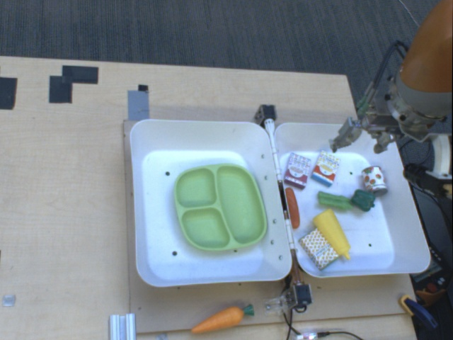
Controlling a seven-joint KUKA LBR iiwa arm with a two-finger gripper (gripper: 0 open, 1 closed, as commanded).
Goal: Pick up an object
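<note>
The right bin holds several small toys. Two little cartons lie side by side near its back. A small printed can lies at the right, and a green toy vegetable in the middle. An orange sausage rests along the left wall. A yellow corn piece and a patterned box lie at the front. My gripper hangs above the bin's back edge, behind the cartons and the can. It is open, its fingers spread with nothing between them.
The left bin holds a green divided plate. A toy carrot lies on the bench in front of the bins. A central divider with a black clamp separates the bins. Cables run at the right.
</note>
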